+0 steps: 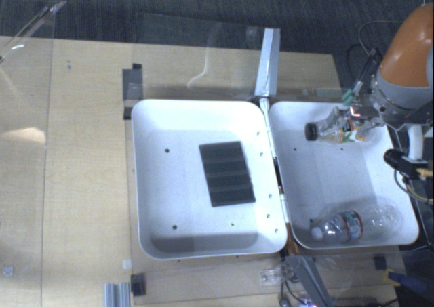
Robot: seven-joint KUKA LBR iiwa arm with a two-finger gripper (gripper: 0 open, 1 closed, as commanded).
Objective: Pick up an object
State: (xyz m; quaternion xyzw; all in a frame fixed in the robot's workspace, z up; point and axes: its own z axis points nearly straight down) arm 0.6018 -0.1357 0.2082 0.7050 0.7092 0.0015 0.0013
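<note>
Gripper (pixel 359 110) over right bin (pixel 339 163), finger state unclear; small bottle (pixel 331 129) just beside it, clear bottle (pixel 342 226) well below, dark pad (pixel 227 173) far left.

We see the arm (pixel 409 62) cut off by the right edge, so most of its body lies outside the frame. Its hand (pixel 357 110) is too small and cluttered for us to tell how the fingers stand. A small bottle (pixel 332 129) beside it blurs into the hand, and we cannot tell whether they touch. The clear plastic bottle (pixel 342 226) in the right bin (pixel 325 170) is hard to outline; its label is unreadable. Cables (pixel 410 163) run off the right edge.
</note>
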